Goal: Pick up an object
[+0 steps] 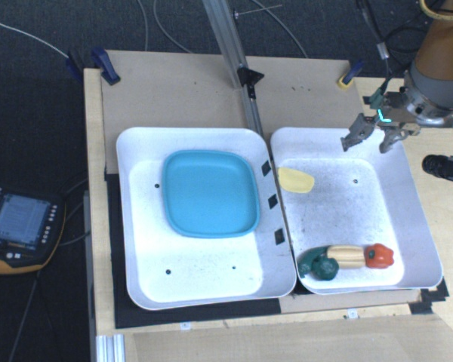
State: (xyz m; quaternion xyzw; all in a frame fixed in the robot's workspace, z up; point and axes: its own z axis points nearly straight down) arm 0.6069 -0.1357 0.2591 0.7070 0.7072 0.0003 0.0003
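**Gripper poised, nothing held**

Our gripper (371, 136) hangs spread and empty over the right bin's (419, 202) far rim. 3 toys (346, 260) crowd the near wall, a yellow piece (295, 179) the left; we risk fingers striking walls.

No words, numbers or brand marks can be read anywhere here. The handheld control pad (19, 228) lying on the floor to the left of the bench (181, 81) has a lit screen, but whatever is on it is too small and blurred to make out. The small black tags (272, 200) along the left bin's (136, 172) right rim carry no legible print.
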